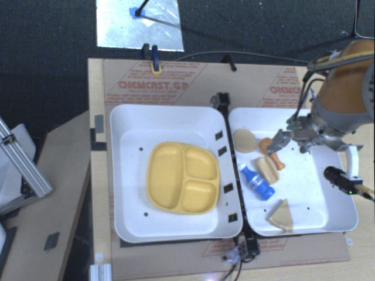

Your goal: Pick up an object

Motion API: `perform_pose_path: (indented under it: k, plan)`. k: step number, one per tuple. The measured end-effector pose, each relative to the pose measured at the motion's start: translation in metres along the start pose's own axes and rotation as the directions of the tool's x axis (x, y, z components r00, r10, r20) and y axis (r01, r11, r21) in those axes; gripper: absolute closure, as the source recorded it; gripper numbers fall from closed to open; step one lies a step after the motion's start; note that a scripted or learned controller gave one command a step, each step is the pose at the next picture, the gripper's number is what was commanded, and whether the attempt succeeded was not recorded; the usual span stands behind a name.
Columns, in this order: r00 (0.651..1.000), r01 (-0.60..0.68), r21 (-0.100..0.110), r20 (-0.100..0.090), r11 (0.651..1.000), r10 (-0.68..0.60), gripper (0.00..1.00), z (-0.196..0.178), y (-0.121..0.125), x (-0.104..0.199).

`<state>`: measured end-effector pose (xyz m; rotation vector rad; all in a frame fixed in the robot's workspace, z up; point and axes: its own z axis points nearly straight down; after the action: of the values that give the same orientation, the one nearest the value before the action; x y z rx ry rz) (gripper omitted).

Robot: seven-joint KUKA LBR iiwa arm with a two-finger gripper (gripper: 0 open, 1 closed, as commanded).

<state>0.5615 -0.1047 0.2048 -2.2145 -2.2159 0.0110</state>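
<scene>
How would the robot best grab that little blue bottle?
Probably from straight above, fingers closing across the middle of the blue bottle. It lies flat and slanted in the right bin, its long sides exposed, though the hot dog toy lies close on one side.

We see a yellow divided tray (182, 178) lying in the left white bin (126, 157). Both bins sit on a brown cardboard sheet (176, 81) printed with red lettering. Beyond it, a shiny metal plate (139, 16) rests on dark carpet (47, 40).
</scene>
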Motion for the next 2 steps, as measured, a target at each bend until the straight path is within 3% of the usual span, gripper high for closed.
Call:
perform_pose_path:
  k: [1,2]
  plan:
    - [1.000,0.002,-0.013,0.001,1.000,-0.002,0.00,-0.006,0.003,0.000]
    - [1.000,0.000,-0.009,0.001,1.000,0.000,0.00,0.051,0.008,-0.008]
